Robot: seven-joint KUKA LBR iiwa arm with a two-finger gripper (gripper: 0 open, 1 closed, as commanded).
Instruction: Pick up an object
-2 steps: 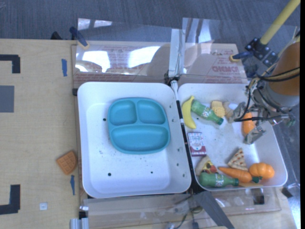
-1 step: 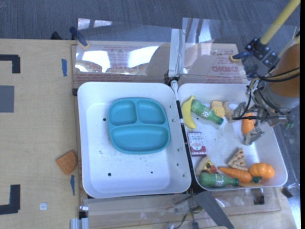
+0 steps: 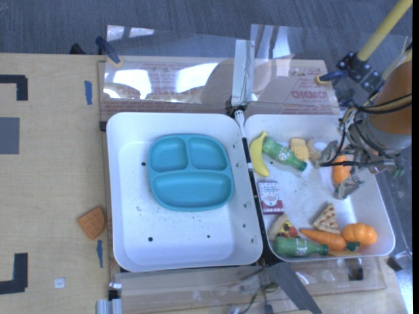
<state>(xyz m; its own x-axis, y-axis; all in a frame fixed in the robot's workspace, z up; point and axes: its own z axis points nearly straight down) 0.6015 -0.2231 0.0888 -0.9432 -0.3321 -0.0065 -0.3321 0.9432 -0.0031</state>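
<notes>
My gripper [image 3: 342,172] sits over the right bin [image 3: 383,205], fingers clamped on a small orange object [image 3: 340,173]. Grasp appears made; lifting clear remains, as I judge it. Below my hand lie a pizza slice [image 3: 326,218], a carrot [image 3: 322,237] and a small pumpkin [image 3: 360,233], untouched.

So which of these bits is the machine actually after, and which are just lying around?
In play, in the right bin under the gripper:
small orange item
banana
green bottle
corn
red packet
pizza slice
carrot

Just lying about:
blue divided plate in the left bin
waffle on the bench
</notes>
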